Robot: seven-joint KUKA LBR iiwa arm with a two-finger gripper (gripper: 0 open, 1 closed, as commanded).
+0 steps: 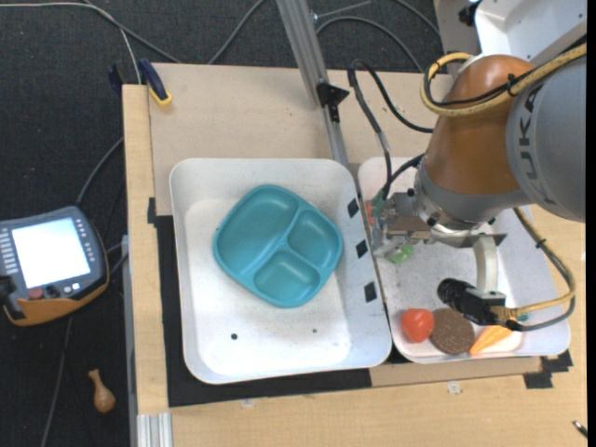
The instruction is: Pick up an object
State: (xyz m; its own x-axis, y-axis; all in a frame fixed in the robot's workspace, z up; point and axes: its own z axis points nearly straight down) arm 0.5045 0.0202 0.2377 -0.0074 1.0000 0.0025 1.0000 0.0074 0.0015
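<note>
1. The gripper (399, 240) hangs low over the right bin (551, 347), near its left wall. The wrist hides it from above, so I cannot tell whether the jaws are spread or pressed together.
2. Candidate things lie at the bin's near edge: a red round piece (417, 324), a brown disc (453, 333) touching it, and an orange piece (494, 342).
3. A small green bit (400, 253) sits just under the gripper and is possibly the target.
4. Judged step: descent to grasp, with nothing seen held.
5. Next: close on one thing and lift straight up.
</note>
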